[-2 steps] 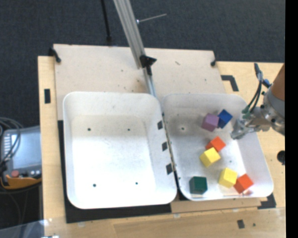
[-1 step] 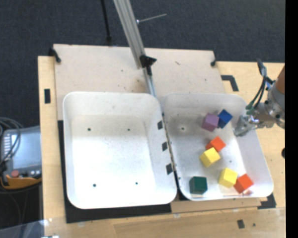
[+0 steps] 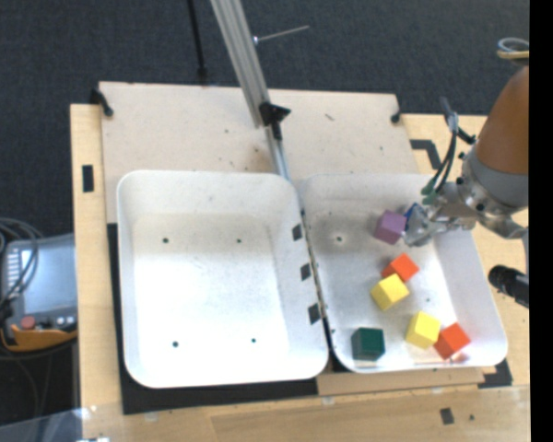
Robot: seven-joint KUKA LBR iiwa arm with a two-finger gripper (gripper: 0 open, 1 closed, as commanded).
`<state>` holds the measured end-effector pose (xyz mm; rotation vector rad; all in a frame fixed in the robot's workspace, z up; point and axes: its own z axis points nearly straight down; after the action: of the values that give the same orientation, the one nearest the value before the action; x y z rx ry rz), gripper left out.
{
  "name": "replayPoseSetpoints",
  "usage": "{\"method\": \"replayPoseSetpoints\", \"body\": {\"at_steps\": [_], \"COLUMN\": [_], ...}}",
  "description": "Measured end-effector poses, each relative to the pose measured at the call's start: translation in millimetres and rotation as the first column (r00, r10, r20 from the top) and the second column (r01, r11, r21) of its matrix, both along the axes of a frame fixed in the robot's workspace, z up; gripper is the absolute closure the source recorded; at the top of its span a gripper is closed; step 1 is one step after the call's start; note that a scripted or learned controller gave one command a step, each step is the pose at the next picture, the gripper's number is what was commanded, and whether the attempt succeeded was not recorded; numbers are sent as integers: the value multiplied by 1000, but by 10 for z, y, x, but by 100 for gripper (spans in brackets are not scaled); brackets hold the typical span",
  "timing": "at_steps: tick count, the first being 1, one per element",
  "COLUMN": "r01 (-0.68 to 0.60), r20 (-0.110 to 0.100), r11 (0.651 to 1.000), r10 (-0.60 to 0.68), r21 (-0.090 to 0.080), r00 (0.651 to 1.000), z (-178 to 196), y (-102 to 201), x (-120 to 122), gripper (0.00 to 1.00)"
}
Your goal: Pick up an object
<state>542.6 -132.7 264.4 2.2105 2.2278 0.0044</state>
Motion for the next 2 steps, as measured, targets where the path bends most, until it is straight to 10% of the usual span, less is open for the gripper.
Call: {"method": "replayPoseSetpoints", "body": {"at_steps": [2], "r01": [2], "r20": [-6], "r11": [1000], "r10": [-2], "r21": [2], "r00": [1000], "z": [30], "y": [998], "x": [71], "gripper": [100]}}
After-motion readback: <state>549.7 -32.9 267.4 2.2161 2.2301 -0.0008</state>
